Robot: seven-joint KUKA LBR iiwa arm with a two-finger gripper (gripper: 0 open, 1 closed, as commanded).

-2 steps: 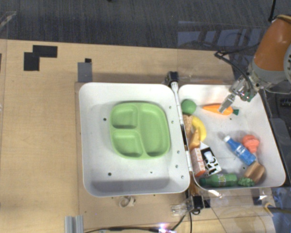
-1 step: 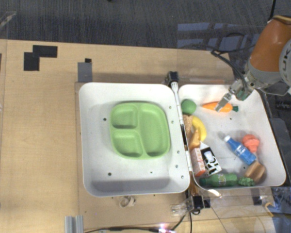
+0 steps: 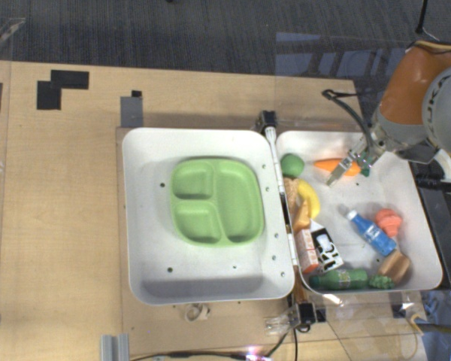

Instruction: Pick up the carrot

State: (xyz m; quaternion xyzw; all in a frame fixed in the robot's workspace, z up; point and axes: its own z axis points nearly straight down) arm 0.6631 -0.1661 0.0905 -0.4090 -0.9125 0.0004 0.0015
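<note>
Camera view: the gripper (image 3: 351,165) is down in the far part of the right bin (image 3: 428,235), its fingers at the right end of the carrot (image 3: 332,165) — whether they are closed on it cannot be told. The carrot lies on the bin floor, just right of a green ball (image 3: 292,164). Nearer: a banana (image 3: 308,199), a blue bottle (image 3: 371,232), an orange toy (image 3: 389,220). Left bin (image 3: 143,201) — holds a green tray (image 3: 215,201). Both bins sit on the counter (image 3: 52,224).

Open bin floor (image 3: 383,190) beside carrot (image 3: 332,165)
</note>
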